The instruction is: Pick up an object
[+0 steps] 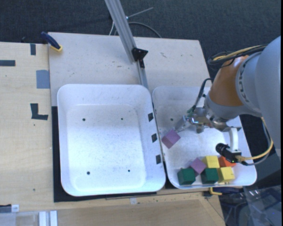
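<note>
Seven blocks (210, 168) sit in the right bin (172, 100); my gripper (187, 120) hovers above one, grip state unclear.

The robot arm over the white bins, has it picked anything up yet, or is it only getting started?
Nothing looks picked up yet. The gripper hangs over the right bin, just above and right of a lone pink block lying on the bin floor. The other blocks sit clustered at the near end. Grasping and lifting one is all left.

Glossy white plastic bins (66, 98) sit on a matt wooden bench (85, 55).
</note>
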Motion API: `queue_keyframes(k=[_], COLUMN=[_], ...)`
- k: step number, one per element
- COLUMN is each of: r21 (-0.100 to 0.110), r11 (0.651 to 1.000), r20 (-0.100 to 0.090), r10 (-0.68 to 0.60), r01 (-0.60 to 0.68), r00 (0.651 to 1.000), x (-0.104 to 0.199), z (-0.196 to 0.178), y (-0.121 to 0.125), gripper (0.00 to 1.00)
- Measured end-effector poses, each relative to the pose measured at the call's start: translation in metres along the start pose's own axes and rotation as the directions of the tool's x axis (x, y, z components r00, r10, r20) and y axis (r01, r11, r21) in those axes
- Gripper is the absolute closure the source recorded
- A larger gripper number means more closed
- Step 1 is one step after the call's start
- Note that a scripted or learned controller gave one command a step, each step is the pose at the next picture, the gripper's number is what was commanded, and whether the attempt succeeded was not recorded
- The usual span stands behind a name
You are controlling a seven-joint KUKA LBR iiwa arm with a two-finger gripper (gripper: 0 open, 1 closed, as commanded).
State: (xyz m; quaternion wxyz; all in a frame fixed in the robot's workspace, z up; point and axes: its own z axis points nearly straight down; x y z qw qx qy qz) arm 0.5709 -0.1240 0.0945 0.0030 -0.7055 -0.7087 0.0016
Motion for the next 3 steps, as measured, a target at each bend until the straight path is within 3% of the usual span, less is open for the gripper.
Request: queue_keyframes(k=[1,2,3], r21=[-0.001,-0.001,-0.017], r11=[1.0,1.0,1.0], r20=[0.001,0.001,0.007], r10=[0.005,0.006,0.003], r01=[-0.005,-0.006,-0.003], r00=[1.0,1.0,1.0], x=[0.019,0.018,-0.022], z=[0.004,0.004,-0.075], y=[-0.033,-0.08,-0.015], gripper=[0.0,0.0,0.0])
